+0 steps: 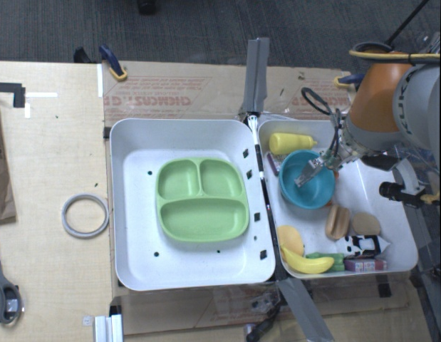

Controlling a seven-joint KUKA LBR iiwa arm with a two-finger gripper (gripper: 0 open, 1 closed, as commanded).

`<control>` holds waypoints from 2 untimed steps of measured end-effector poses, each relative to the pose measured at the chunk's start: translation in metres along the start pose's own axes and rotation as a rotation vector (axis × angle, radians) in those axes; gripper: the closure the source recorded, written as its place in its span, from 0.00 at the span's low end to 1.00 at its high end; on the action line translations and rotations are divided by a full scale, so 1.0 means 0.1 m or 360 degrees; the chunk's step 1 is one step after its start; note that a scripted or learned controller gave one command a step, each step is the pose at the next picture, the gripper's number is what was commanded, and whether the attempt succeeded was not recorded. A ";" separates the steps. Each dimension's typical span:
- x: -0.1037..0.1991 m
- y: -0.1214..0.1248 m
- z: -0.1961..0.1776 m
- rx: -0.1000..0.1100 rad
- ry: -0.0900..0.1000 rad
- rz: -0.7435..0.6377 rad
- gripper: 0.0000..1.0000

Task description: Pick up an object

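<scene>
The tool (310,174) hung over the blue bowl (306,180), its fingers too small and blurred to read. Behind it, the arm (409,105) ran off the picture's edge. Below the tool, the black-and-white item (361,245) stayed unidentifiable.

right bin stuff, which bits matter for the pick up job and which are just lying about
In play: pincer over the blue bowl; yellow bottle, banana, hot dog bun.

Lying about: green divided plate in the left bin, tape ring, scissors on the bench.
</scene>
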State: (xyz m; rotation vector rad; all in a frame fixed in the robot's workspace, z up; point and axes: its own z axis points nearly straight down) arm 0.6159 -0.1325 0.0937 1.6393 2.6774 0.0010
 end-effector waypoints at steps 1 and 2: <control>0.00 -0.25 0.01 0.0004 0.0001 0.0512 0.00; -0.01 -0.24 -0.09 0.0002 -0.0002 0.0508 1.00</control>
